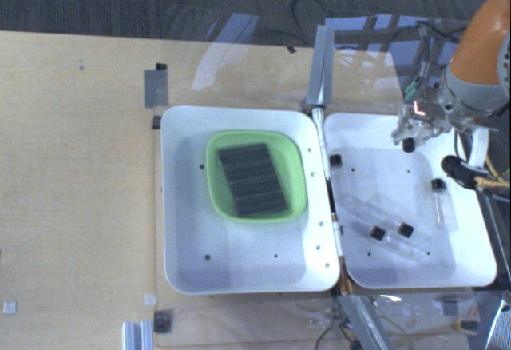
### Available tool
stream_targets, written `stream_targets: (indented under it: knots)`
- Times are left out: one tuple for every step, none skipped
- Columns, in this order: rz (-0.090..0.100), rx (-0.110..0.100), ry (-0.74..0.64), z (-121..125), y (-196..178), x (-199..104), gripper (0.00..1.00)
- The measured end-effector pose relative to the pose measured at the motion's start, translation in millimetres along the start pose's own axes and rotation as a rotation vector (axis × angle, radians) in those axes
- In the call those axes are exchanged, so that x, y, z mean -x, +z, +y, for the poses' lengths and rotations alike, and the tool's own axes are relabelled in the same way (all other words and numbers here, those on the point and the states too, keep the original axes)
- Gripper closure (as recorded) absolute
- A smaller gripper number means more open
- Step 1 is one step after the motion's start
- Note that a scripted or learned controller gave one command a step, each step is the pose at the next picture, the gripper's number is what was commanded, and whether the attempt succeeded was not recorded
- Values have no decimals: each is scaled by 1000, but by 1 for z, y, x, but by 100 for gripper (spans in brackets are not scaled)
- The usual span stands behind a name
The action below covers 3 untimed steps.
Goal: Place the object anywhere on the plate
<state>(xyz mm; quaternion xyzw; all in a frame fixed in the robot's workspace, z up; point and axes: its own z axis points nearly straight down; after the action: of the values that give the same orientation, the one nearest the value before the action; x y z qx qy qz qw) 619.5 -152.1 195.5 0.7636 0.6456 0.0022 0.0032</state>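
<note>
— While the arm (483, 53) hangs over the far right corner, is anything on the plate yet?

— Yes, a dark ribbed block (253, 179) lies flat in the middle of the green plate (215, 157), inside the left bin (184, 260). If that is the object, the placing looks done.

— And the gripper (415, 133)?

— It sits above the back edge of the right bin (471, 272), well apart from the plate. From this angle nobody could tell if it is apart or together, and nothing visible hangs from it.

— What is left in that bin?

— Clear vials with black caps (391, 234), one upright-lying tube (438, 200) near the right side. Whether those count, I can't judge.
</note>
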Motion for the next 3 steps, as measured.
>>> stream_targets:
  knots:
    - [2,-2,-373,-39,5,-39,100]
    - [3,-3,-426,-70,10,-102,100]
    - [3,-1,-500,-69,-8,-156,100]
